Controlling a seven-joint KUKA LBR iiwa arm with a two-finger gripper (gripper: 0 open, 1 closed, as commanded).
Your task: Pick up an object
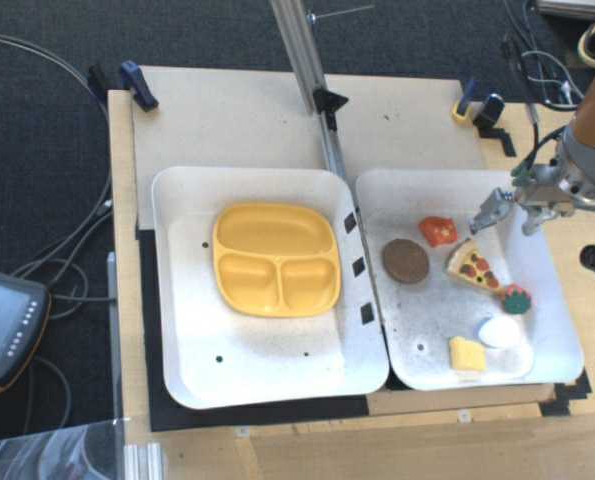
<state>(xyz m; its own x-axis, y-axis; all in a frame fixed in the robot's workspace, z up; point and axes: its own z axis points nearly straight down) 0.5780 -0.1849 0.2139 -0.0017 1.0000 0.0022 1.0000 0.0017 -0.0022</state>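
Note:
The right bin [402, 363] holds a brown round patty [406, 261], a red pepper piece [439, 230], a pizza slice [473, 268], a strawberry [516, 300], a white egg [498, 332] and a yellow cheese block [466, 354]. My gripper [510, 215] hangs over the bin's far right part, above and to the right of the pizza slice. Its two grey fingers are spread apart, with nothing between them.
The left bin [187, 368] carries a yellow divided tray [275, 258]. A metal post [299, 38] rises behind the gap between the bins. Clamps sit at the bench's back corners, and cables lie at the upper right.

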